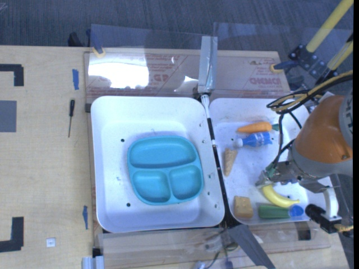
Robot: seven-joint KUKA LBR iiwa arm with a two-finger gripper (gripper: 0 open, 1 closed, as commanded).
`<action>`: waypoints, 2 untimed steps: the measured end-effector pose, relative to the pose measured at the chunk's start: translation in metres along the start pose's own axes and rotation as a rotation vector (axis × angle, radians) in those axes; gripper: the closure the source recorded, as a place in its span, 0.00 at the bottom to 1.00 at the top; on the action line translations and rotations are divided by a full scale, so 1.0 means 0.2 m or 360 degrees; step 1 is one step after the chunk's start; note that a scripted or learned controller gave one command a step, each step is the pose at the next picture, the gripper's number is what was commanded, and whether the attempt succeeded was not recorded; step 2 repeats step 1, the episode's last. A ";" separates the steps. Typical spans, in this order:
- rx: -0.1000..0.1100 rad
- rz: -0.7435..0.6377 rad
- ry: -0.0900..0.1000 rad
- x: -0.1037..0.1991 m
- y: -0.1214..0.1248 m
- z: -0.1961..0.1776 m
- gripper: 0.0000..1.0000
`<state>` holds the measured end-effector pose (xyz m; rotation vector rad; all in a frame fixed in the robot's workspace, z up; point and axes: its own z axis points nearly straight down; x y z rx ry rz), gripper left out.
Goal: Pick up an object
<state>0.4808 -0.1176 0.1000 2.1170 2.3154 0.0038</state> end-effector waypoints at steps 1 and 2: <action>-0.0006 -0.0099 0.0002 0.28 0.03 -0.75 1.00; -0.0006 -0.0099 0.0002 0.28 0.03 -0.75 1.00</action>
